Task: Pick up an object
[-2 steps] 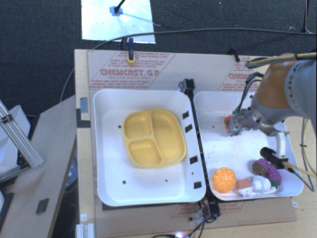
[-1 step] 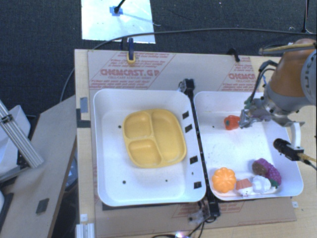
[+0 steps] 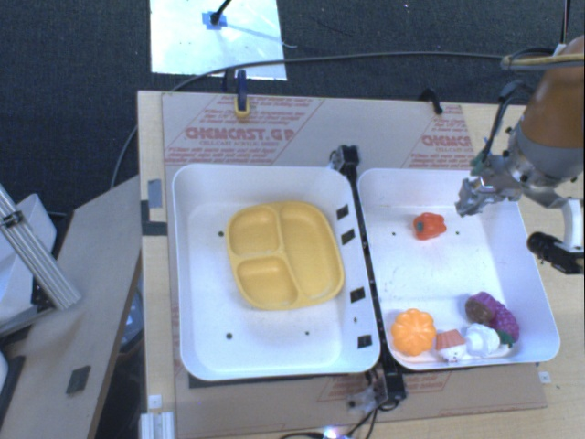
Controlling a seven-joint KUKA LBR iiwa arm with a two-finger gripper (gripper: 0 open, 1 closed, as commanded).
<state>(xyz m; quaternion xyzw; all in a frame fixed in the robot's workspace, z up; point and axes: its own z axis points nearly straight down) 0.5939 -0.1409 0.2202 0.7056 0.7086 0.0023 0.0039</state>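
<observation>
Item 1, left bin [image 3: 196, 245]: you have a yellow divided plate [image 3: 283, 252] lying flat near its middle, three compartments, nothing in them. It sits well apart from the arm and plays no part in the coming pick

Item 2, divider: a black hinge strip [image 3: 358, 245] runs between the two bins, from the far edge of the counter [image 3: 302, 126] down to the near edge

Item 3, right bin [image 3: 539, 286], near corner: an orange pumpkin toy [image 3: 413, 331], then a small pink-and-white piece [image 3: 451, 342], a white piece [image 3: 481, 338] and a purple grape cluster [image 3: 494, 315], all bunched together and touching or nearly so. You would find these awkward to single out

Item 4, right bin, far half: a small red-orange pepper toy [image 3: 429, 226] with a green stub, lying alone on bare floor. Judged the likeliest target. Its long axis runs roughly across the view, left to right

Item 5, gripper [image 3: 477, 193]: hanging over the far right part of the right bin, nothing seen between the jaws; whether they are spread or pressed together you cannot tell from this slant

Relation to note: the pepper lies near the jaws, to their left and slightly toward the near edge. Your next move would call for a short shift left, then a descent
</observation>
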